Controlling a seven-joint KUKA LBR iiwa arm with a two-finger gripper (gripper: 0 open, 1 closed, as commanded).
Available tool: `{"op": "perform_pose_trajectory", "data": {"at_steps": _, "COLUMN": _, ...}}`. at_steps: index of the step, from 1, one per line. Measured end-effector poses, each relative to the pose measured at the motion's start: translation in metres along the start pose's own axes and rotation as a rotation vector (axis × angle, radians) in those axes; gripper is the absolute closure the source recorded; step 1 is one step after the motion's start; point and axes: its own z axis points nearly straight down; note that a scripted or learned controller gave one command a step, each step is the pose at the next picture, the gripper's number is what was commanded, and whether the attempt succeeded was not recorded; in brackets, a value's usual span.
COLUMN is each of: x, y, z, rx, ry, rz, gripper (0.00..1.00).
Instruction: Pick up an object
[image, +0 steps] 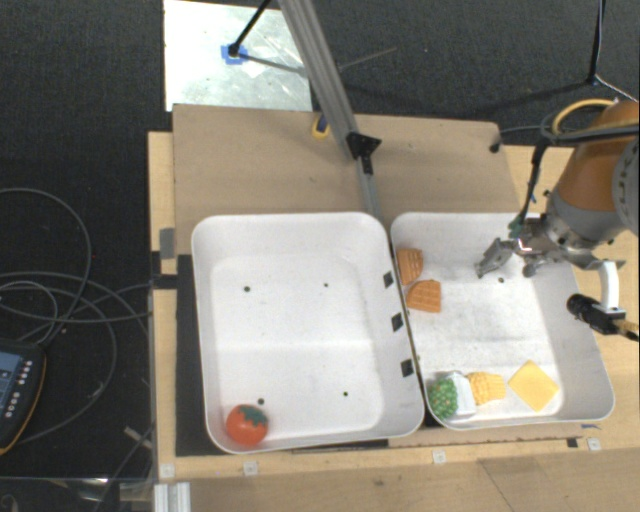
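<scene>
Waffles (417, 282), two orange pieces, lie at the right bin's (590, 400) left wall. Corn (486, 386), a yellow block (533, 385) and a green item (443, 397) sit along its near edge. The tool (497, 259) hovers above the bin's far part, fingers spread, holding nothing. A tomato (246, 424) rests in the left bin (290, 232).
</scene>
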Motion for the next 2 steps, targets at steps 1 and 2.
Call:
{"op": "perform_pose_trajectory", "data": {"at_steps": 1, "x": 0.001, "y": 0.0, "z": 0.036, "rx": 0.0, "ry": 0.0, "rz": 0.0, "gripper": 0.0}}
{"op": "perform_pose_trajectory", "data": {"at_steps": 2, "x": 0.0, "y": 0.002, "z": 0.023, "rx": -0.006, "ry": -0.002, "rz": -0.002, "gripper": 1.0}}
